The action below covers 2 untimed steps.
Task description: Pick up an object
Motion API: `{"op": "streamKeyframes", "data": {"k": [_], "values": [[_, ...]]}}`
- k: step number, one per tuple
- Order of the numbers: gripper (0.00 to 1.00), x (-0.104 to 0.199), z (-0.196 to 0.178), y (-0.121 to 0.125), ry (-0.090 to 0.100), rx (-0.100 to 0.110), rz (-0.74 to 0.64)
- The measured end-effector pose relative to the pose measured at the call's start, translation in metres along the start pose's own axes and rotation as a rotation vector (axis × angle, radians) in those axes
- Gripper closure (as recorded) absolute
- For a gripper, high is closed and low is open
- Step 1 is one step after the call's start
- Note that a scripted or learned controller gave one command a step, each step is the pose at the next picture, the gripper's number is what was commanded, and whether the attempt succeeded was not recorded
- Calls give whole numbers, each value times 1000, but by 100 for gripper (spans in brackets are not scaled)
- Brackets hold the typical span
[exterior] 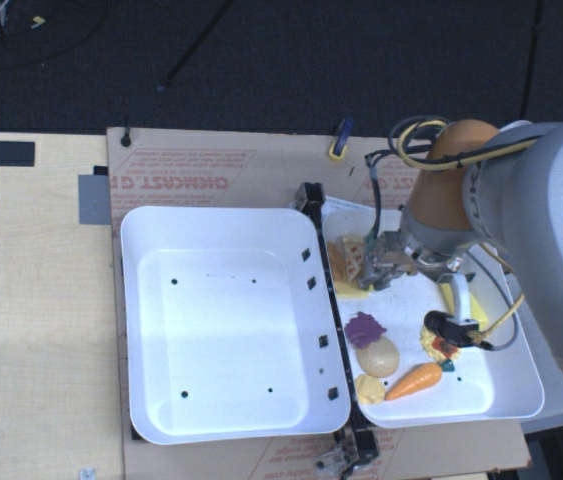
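Carrot (pixel 413 380) lies beside potato (pixel 378 356), purple grapes (pixel 364 327) just above.

Two bins sit side by side mid-frame: left bin (pixel 151 268) and right bin (pixel 506 393). In the right bin's lower part, grapes (pixel 364 328) lie above a potato (pixel 379 356), carrot (pixel 416 379) just right.

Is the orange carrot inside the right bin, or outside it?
Inside. The carrot lies flat on the right bin's floor, near its front wall.

Left bin (pixel 141 268) lies open; toys (pixel 401 363) crowd the right bin (pixel 521 388).
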<state>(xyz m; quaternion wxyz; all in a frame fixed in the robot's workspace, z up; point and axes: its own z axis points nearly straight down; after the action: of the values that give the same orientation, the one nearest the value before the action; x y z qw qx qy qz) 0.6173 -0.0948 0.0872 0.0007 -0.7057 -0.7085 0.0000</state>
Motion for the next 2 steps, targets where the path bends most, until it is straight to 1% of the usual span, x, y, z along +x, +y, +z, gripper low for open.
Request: {"op": "streamKeyframes", "data": {"k": [1, 2], "values": [[100, 102, -108, 27, 3, -12, -7], [100, 156, -168, 28, 1, -5, -2]]}}
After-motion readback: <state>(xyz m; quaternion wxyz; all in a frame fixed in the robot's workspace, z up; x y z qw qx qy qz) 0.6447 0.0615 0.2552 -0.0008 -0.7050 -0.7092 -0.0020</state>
